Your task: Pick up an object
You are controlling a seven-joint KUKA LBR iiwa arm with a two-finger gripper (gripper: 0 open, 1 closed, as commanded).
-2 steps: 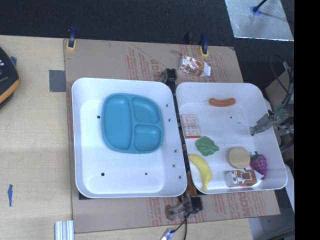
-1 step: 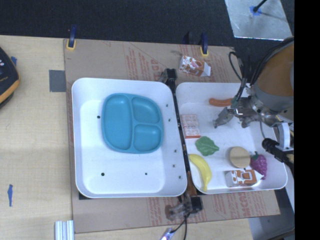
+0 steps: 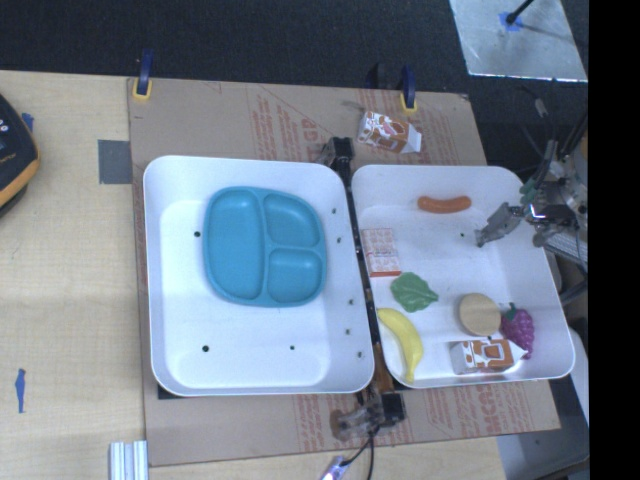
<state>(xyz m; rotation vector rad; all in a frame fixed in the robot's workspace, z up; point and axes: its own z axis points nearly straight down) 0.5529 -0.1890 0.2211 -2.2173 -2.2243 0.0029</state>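
Bins sit side by side: your left white bin [image 3: 170, 268] holds a blue sectioned plastic plate [image 3: 265, 245]; the right one carries a red sausage [image 3: 443, 204], a green leaf toy [image 3: 413, 292], a yellow banana [image 3: 402, 339]. At right edge the tool [image 3: 497, 228] hovers low, fingers seemingly parted, nothing between them. Approach step, I'd judge; next, you descend onto the sausage.

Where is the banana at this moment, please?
The banana lies in the right bin, at its lower left corner, just below the green leaf and left of the small carton.
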